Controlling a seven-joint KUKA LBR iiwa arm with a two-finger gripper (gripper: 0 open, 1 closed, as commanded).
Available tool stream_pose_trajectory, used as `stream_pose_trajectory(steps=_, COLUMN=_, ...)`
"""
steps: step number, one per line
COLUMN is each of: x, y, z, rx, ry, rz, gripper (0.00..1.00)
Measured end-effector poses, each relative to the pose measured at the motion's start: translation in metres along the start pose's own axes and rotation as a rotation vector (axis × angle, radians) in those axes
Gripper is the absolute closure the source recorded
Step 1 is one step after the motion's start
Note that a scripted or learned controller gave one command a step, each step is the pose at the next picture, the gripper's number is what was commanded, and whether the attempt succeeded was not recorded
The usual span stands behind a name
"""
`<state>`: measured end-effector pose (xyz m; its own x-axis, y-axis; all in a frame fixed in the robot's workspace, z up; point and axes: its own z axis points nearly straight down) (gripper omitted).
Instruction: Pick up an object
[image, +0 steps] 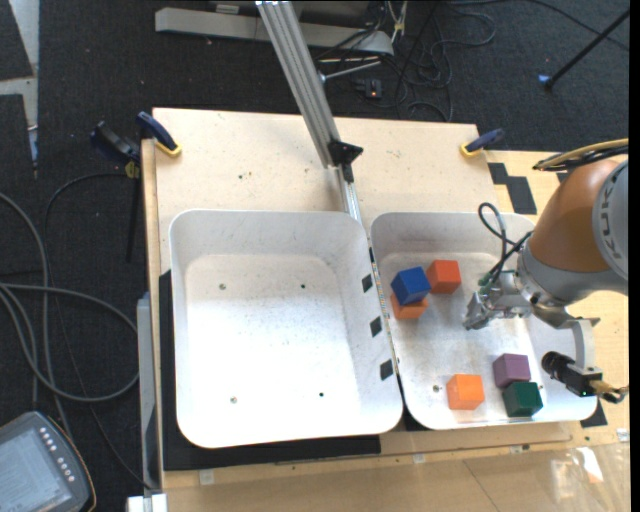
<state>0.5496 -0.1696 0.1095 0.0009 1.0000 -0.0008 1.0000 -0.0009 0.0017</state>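
Green block (522, 399) hugs right bin's (425, 418) near rim; hand (478, 314) mid-bin.

Bench (260, 160): pale board, speckled. Two white bins on it side by side, touching at mid. L bin (190, 300) toward 9 o'clock, R bin (425, 228) toward 3. Clamps at far corners: one at 10 o'clock (158, 133), one at 1 (482, 142). Metal bar (312, 95) slants in from 12, ending betw. bins.
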Motion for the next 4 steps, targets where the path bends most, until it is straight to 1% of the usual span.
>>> stream_pose_trajectory(steps=1, x=-0.002, y=0.010, z=-0.059, rx=-0.005, ry=-0.002, rz=-0.003, gripper=1.00)
stream_pose_trajectory(steps=2, x=0.006, y=0.006, z=-0.113, rx=-0.005, ry=-0.001, rz=-0.004, gripper=1.00)
stream_pose_trajectory(steps=3, x=0.009, y=0.010, z=-0.176, rx=-0.007, ry=-0.002, rz=-0.005, gripper=1.00)
stream_pose_trajectory(steps=4, x=0.061, y=0.018, z=-0.176, rx=-0.001, ry=0.002, rz=-0.008, gripper=1.00)
